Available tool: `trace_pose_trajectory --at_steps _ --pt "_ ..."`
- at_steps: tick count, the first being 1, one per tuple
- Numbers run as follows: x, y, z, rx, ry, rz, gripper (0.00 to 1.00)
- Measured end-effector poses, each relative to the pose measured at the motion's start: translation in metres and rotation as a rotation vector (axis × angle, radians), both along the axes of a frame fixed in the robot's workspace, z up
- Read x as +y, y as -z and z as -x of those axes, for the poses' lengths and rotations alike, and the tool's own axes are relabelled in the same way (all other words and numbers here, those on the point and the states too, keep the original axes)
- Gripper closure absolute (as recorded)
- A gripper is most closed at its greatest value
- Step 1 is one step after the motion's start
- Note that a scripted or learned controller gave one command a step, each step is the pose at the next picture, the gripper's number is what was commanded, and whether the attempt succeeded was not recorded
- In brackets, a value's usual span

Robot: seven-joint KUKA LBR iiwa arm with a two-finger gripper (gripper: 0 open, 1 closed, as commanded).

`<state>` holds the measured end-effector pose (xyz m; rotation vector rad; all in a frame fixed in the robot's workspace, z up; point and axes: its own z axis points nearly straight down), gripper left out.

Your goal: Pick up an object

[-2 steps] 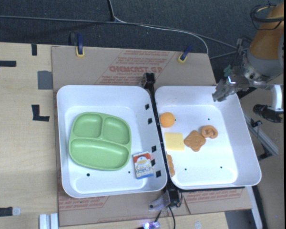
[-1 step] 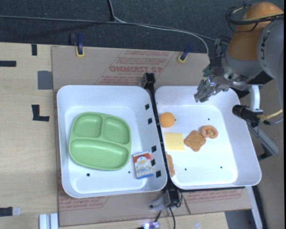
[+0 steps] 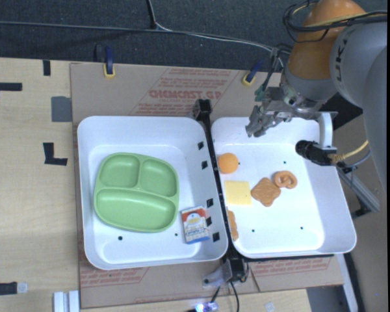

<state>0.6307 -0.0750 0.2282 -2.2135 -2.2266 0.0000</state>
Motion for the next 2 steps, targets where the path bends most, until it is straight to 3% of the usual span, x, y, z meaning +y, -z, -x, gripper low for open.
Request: trace_pose_trajectory --at_steps 2 --pt "0.107 0.012 0.005 0.002 -0.001 0.001 1.00"
